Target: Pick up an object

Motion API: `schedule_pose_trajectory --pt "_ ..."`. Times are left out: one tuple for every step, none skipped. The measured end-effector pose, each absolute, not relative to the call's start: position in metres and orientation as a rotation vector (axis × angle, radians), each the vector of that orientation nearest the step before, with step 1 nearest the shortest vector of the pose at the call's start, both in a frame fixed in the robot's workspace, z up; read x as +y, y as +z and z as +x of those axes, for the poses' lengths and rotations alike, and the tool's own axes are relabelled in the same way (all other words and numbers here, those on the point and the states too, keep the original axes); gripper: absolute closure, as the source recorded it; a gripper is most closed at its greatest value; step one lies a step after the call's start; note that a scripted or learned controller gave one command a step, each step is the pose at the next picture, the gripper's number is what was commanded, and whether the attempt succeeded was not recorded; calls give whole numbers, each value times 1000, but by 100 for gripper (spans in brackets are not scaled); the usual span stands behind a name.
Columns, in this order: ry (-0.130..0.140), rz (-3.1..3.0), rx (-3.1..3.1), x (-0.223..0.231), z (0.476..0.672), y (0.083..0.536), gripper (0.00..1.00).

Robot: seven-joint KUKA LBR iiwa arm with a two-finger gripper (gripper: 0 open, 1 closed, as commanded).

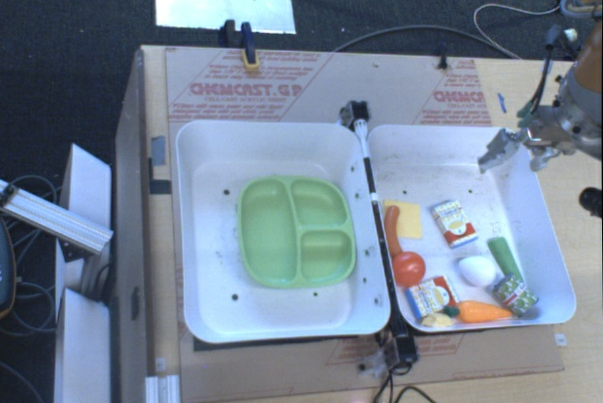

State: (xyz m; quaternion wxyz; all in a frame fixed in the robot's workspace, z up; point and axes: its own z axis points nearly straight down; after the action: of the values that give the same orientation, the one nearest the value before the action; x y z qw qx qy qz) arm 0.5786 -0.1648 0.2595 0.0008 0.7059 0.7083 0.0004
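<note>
**Gripper spread over the right bin's far corner, toys untouched**

Dark carpet surrounds the bench (283, 81), whose clear top sheet carries red lettering. On the left, the left bin (203, 232) holds a green divided plate (297, 232) with three compartments, lying flat near the bin's middle. Two blue and yellow clamps (247, 48) sit at the bench's far edge. A black strip (369, 194) runs between the two bins where their walls meet.

Next comes the right bin (433, 161), with its toys gathered in the near half. Against its left wall lie an orange sausage-like piece (391, 224), a yellow cheese slice (409, 220) just beside it, and a red tomato (409, 268) below them. Nearer the front sits a small printed carton (431, 298), touching a carrot (483, 312). Another small carton (453, 223) lies mid-bin, apart from the rest. Further right are a white egg (477, 271), a green cucumber (504, 256) and a green can (515, 295) close together.

At the far right corner the gripper (517, 152) hangs with its fingers parted and nothing between them, well apart from the toys
</note>
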Motion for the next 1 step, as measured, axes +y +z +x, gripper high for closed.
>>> schedule_pose_trajectory --pt "0 2217 2226 -144 605 87 0"
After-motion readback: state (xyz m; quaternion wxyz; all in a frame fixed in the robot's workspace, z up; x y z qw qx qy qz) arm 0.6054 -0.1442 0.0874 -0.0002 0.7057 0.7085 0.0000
